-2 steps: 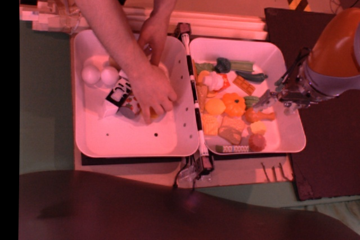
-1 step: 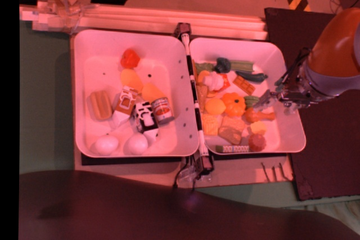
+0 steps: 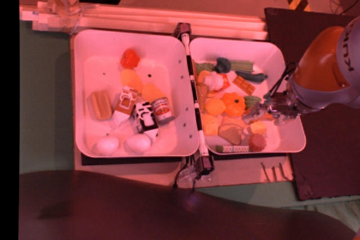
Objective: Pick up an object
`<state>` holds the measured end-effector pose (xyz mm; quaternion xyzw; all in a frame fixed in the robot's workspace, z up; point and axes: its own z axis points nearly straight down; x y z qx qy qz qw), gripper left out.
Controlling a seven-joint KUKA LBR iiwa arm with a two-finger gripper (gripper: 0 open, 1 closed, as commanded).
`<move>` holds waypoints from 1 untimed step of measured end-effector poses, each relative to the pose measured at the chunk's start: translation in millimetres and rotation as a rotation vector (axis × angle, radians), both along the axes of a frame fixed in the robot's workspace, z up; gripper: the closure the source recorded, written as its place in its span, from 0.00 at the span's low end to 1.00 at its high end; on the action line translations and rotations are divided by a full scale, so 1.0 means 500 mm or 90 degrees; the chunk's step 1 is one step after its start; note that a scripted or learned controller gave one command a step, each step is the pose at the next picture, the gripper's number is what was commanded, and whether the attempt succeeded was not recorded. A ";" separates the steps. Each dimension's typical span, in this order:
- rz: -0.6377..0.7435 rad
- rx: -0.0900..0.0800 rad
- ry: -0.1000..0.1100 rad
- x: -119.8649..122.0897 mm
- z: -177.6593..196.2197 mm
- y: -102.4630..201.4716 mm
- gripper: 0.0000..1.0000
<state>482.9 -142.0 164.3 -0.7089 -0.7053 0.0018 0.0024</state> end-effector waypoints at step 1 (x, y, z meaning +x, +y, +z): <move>0.001 0.001 -0.007 0.009 -0.113 0.000 0.00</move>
